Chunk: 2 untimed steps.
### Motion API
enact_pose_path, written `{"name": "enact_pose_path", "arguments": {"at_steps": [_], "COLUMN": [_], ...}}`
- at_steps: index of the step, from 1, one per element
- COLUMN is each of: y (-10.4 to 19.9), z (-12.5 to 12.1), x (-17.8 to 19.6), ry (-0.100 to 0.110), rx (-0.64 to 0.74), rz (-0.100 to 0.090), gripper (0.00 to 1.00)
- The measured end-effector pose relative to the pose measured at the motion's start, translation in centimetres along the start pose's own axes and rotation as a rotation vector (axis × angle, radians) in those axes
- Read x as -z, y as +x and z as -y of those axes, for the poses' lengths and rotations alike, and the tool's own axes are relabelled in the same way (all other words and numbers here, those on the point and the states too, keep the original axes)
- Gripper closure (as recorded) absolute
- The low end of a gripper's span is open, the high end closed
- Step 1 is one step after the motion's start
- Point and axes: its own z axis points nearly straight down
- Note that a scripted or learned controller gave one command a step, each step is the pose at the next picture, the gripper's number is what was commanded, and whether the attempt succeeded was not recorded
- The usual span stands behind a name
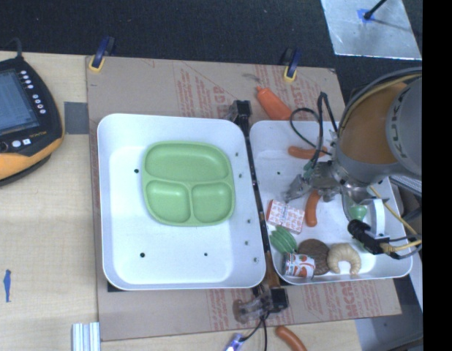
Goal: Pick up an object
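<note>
Hidden: grey arm w/ orange band (372, 134) covers right bin's upper right; tool (308, 185) fingers' state: can't tell.
Left white bin (120, 262): green three-section plastic plate (188, 183).
Right white bin (273, 134): orange sausage-shaped toy (311, 208) just beside tool; red-white patterned packet (286, 216); green ridged piece (282, 240); brown round piece (315, 253); beige croissant-shaped toy (344, 258); small red-white can (299, 267).
Writing: can label, too small to read.

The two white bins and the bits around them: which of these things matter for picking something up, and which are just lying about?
Part of the job:
gripper
right bin
sausage
red-and-white packet
croissant
small can

Just lying about:
left bin
green divided plate
handheld controller
carrot outside the bins
</note>
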Motion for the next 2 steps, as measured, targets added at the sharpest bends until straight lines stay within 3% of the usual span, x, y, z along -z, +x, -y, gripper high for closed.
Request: {"name": "enact_pose_path", "arguments": {"at_steps": [1, 2], "y": [-0.2, 6.5], "z": [0.0, -3.3], "x": [1.0, 10.1], "ry": [0.001, -0.003], "rx": [0.004, -0.002], "rz": [0.002, -0.002], "gripper": [1.0, 1.0]}}
